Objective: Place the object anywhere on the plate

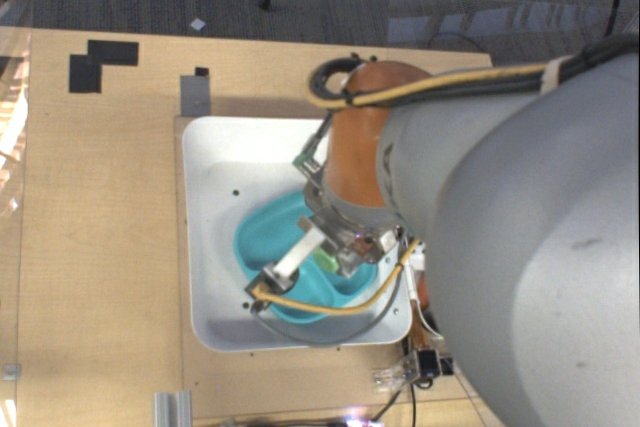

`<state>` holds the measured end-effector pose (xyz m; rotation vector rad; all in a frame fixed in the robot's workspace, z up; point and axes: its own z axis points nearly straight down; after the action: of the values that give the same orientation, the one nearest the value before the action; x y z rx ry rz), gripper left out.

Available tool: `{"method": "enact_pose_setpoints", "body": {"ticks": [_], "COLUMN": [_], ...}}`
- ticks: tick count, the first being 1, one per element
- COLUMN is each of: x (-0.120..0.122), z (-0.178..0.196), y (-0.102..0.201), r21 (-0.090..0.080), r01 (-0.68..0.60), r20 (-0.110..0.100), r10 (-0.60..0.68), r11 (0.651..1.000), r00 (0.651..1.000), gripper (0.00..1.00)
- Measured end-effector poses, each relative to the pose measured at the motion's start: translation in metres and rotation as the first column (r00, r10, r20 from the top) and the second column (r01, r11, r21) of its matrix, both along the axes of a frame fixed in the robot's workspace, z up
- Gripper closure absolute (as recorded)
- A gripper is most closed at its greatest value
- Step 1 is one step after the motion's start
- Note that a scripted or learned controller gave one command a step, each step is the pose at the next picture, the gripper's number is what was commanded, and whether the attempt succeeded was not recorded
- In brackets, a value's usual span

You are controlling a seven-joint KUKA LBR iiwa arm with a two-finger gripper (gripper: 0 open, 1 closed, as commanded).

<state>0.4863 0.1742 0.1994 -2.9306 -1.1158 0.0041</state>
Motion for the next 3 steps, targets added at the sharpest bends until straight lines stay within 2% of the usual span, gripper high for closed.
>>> {"method": "enact_pose_setpoints", "body": {"ticks": [1, 2, 3], "x": [0.095, 0.109, 0.115], "z": [0.068, -0.01, -0.082], "y": [0.031, 0.061, 0.062], "r21": [0.001, -0.007, 0.012], "r01": [0.239, 0.394, 0.438], "r20": [0.008, -0.002, 0.021], "r10": [-0.239, -0.394, -0.438], "r11": [0.971, 0.919, 0.899], "r00": [0.971, 0.919, 0.899], "gripper": [1.0, 1.0, 1.0]}}
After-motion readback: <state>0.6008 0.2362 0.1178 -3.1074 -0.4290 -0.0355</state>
